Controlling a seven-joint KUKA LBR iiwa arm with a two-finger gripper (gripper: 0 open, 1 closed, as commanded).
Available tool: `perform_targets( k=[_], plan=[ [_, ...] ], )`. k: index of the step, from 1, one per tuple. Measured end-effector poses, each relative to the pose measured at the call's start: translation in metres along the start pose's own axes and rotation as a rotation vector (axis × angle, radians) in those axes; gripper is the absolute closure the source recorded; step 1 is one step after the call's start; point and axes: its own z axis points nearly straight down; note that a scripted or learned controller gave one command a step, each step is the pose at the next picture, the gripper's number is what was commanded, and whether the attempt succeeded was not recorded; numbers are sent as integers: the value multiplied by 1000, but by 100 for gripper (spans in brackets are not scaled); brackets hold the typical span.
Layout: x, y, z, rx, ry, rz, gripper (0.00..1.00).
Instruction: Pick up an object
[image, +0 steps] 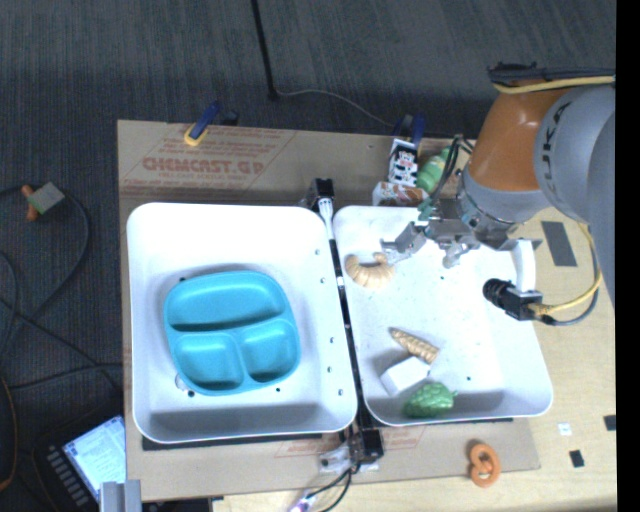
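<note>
Blue plastic fills most of the left bin (140, 300): a divided tray (232, 330), lying flat and well away from the arm. Everything else sits in the right bin (520, 390). Taking the croissant (368, 270) by that bin's left wall as the landmark, a ridged cone-shaped shell (414, 345) lies below and to the right of it, a white block (403, 376) sits further below, and a green leafy piece (430, 399) touches the block's lower right corner, against the bin's front wall. Any of these could be the object to lift.

The gripper (428, 245) hangs just to the right of the croissant, its two fingers spread apart with nothing between them; one tip is very near the croissant's right end.

The risk, as I judge it, is an off-centre grab. The croissant is curved and pressed toward the wall, so a finger coming down on its end could shove it against the wall or roll it aside, and the fingers would close on air.

The orange and grey arm covers the bin's upper right corner, so anything under it is hidden. How high the fingertips are above the bin floor is hard to judge from this slanted look.
</note>
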Motion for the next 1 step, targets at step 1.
perform_targets(
  k=[1],
  plan=[
    [-5, -113, -74, -1, -1, 2, 0]
  ],
)
